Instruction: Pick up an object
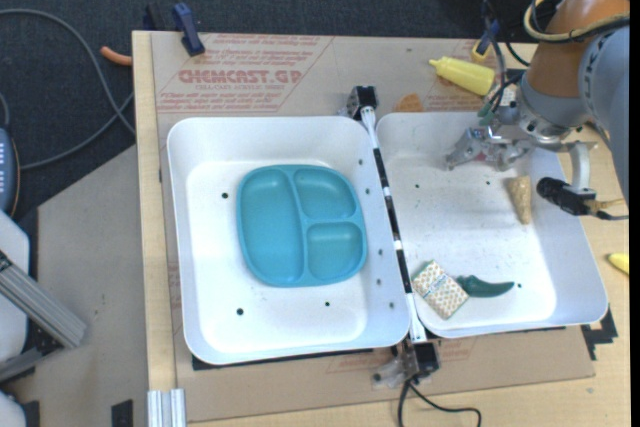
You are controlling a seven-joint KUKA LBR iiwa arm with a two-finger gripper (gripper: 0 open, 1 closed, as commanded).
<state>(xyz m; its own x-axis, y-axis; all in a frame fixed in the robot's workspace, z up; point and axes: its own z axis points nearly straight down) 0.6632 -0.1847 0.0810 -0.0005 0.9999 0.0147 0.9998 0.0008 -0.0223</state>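
Pepper (487, 287), small and green beside the box (440, 290) at the right bin's (575, 300) near edge, looks light, slick and rubbery, best pinched across its middle; the pincer (478, 147), far from the box, looks spread and empty.

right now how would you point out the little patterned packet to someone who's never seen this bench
Look in the right-hand white bin, at its near corner beside the divider. The packet lies there touching a dark green pepper; it is the only boxy, speckled item, pale with small dots.
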